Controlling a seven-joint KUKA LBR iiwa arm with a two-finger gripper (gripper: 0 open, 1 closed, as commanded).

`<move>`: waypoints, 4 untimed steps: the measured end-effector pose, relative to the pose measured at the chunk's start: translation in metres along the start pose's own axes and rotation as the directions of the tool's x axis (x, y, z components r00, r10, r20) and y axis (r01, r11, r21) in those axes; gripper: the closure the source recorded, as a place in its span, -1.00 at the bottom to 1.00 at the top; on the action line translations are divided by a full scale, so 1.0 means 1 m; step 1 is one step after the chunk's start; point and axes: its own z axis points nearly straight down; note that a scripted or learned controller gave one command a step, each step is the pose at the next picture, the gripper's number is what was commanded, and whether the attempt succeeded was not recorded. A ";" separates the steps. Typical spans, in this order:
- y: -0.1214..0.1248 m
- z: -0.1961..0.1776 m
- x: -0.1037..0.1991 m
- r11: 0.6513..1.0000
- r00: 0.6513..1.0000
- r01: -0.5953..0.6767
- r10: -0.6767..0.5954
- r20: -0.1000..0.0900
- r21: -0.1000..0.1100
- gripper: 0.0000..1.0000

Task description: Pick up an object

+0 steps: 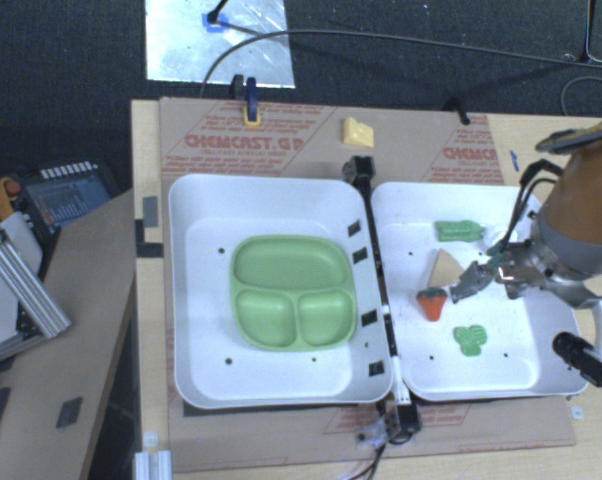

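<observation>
The gripper point(473, 283) is seen low inside the right bin point(541, 368), reached in from the right side of the camera view, its dark fingertips hanging over the bin floor. Whether those tips are spread or pressed together cannot be told from this slant, and nothing is seen pinched between them.

The nearest candidate is judged to be the small orange-red piece point(432, 305), which is found just beside the gripper, toward the left and a little nearer the front rim. A tan wedge point(444, 266) is touching or almost touching it from behind, so a clean approach is made harder.

Two green pieces are also offered: one long piece point(458, 231) laid across the bin toward the back, its long axis running left to right, and a stubbier one point(471, 339) toward the front, below the gripper.

A short shift leftward and forward is what the coming move is expected to turn on.

The left bin point(196, 368) is occupied by a green divided tray point(291, 293), well apart from the action.
</observation>
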 end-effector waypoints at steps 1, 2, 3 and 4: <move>-0.001 0.046 0.009 1.000 1.000 0.001 -0.001 -0.001 0.002 -1.00; 0.004 0.106 0.015 1.000 1.000 0.000 0.000 -0.001 0.002 -1.00; 0.006 0.092 0.014 1.000 1.000 0.000 0.000 0.000 -0.004 1.00; 0.006 0.032 0.006 1.000 1.000 0.002 -0.002 0.002 -0.009 1.00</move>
